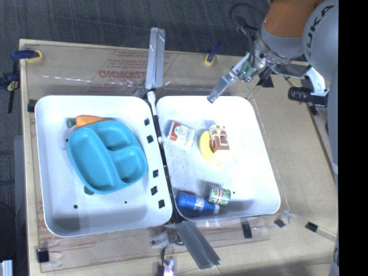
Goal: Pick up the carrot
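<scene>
Bench point(299, 154): 2 bins, 1 carrot point(91, 120)

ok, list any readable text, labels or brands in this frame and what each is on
"KUKA", partly cut off: grey robot arm, letters running vertically.
Red printed lettering: brown cardboard sheet behind the white bins, too blurred to read.
Print on the small white and red carton: too small to read.
Brown and white packet on the yellow round object: markings unreadable.
Label on the green and white can: unreadable.
Blue bottle: no legible text.
</scene>
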Action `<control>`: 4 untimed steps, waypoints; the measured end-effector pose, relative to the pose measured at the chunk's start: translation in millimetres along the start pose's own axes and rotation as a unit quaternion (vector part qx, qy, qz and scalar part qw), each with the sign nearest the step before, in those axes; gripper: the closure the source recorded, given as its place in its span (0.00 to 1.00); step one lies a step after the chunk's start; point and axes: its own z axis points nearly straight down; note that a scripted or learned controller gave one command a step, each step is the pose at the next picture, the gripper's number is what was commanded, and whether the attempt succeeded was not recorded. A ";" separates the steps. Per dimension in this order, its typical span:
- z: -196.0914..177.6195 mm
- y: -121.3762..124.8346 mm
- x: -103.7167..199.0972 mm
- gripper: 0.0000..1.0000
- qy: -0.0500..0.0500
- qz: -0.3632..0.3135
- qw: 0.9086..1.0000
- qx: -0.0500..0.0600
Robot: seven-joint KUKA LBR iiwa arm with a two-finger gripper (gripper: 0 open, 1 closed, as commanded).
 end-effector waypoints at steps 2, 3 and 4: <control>74.0 -79.3 94.2 0.00 0.002 0.066 0.998 0.002; 111.2 -81.1 98.2 0.00 0.003 0.149 0.989 0.003; 101.4 -80.1 97.9 1.00 0.003 0.147 0.989 0.003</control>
